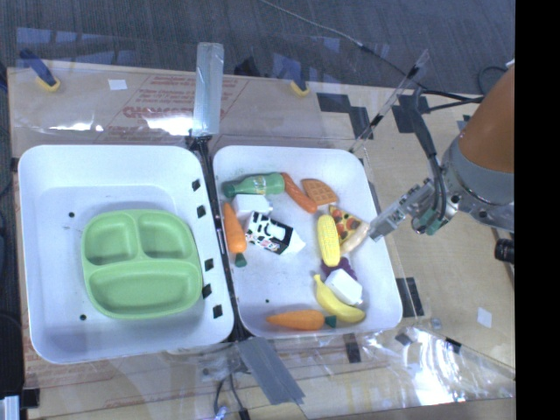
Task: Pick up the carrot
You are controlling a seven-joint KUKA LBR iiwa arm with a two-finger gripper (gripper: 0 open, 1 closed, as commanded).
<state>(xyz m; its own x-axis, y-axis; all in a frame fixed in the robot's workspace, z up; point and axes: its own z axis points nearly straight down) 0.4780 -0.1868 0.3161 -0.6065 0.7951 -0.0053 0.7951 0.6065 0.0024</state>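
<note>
Right-hand shallow white plastic bin (376,191) as landmark. Inside it, against the near wall: smooth orange toy carrot (297,320) with a dark green stub, lying flat, just beside a curved yellow plastic banana (337,306). Along the left wall: a second, tapered orange carrot (234,234). Toward the far wall: glossy green bottle (254,185) on its side, its label unreadable. At the centre: black-and-white patterned carton (267,232), no legible writing. Right of centre: knobbly yellow corn cob (328,240) and a pizza slice (350,226). Over the right rim: slim metallic two-finger gripper (383,226), tips apparently pressed together, pinching nothing. Left of the bin: green three-compartment plate (140,262).
</note>
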